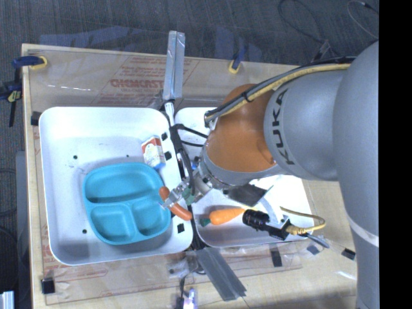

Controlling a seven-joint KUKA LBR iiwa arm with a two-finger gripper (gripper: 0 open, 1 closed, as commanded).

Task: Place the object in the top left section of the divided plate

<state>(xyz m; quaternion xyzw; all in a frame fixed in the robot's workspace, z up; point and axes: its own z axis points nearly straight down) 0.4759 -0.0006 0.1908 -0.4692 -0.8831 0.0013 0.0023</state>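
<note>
Your arm (309, 127) is nearest the lens, huge and grey with its orange band, covering most of the right bin (257, 240). The table (96, 82) carries both bins side by side. Left bin (58, 172) holds the blue divided plate (125, 201) toward its front right corner. A carrot (224, 217) lies in the right bin by its front edge, with a black fitting and yellow hose just beside it. A small red-and-white carton (152, 150) sits just behind the plate. Your hand (175, 198) hangs over the plate's right rim at the bin divider, something orange-red (181, 212) at its tip; can't tell if it's gripped or if the hand is open.
</note>
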